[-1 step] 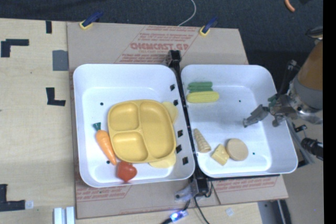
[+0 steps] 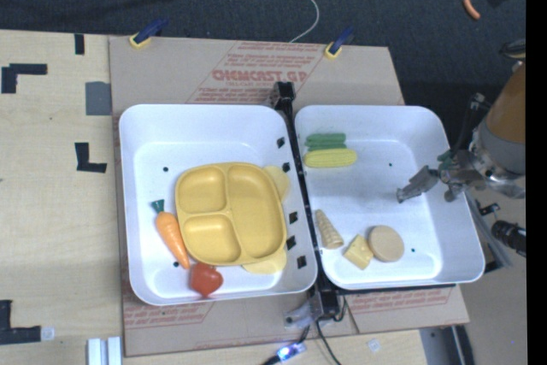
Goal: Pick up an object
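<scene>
We list two bins side by side: the left bin (image 2: 137, 184) holds a divided plate (image 2: 231, 214) at centre, with a carrot (image 2: 173, 239) at its 9 o'clock and a tomato (image 2: 205, 279) at its 7 o'clock. In the right bin (image 2: 427, 128) we record a corn cob (image 2: 330, 157) at 10 o'clock, a cone (image 2: 328, 229) at 8 o'clock, and a wedge (image 2: 358, 252) touching a round piece (image 2: 386, 243) at 6 o'clock. The gripper (image 2: 432, 184) sits over that bin at 3 o'clock.

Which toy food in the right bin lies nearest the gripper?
The round tan cookie, near the bin's front right; the gripper is above it. The cheese, cone and corn lie farther left.
</scene>
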Controlling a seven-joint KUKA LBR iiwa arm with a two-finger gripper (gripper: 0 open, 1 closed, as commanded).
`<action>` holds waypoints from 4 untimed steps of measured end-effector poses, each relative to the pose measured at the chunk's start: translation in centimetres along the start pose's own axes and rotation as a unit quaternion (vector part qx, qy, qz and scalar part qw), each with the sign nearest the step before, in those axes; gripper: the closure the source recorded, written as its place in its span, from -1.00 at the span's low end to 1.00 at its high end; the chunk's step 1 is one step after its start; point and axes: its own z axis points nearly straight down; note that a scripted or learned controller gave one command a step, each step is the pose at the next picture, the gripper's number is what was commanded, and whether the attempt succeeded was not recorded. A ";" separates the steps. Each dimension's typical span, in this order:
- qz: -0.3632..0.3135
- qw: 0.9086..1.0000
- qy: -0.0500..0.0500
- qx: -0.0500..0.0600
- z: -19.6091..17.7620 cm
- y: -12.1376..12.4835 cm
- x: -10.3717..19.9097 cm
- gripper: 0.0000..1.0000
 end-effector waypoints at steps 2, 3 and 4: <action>0.000 1.000 -0.001 0.000 10.8 -0.9 0.0 -1.00; 0.000 1.000 -0.002 -0.002 9.5 -0.9 -0.1 1.00; -0.001 1.000 0.000 -0.002 5.1 -0.6 0.6 1.00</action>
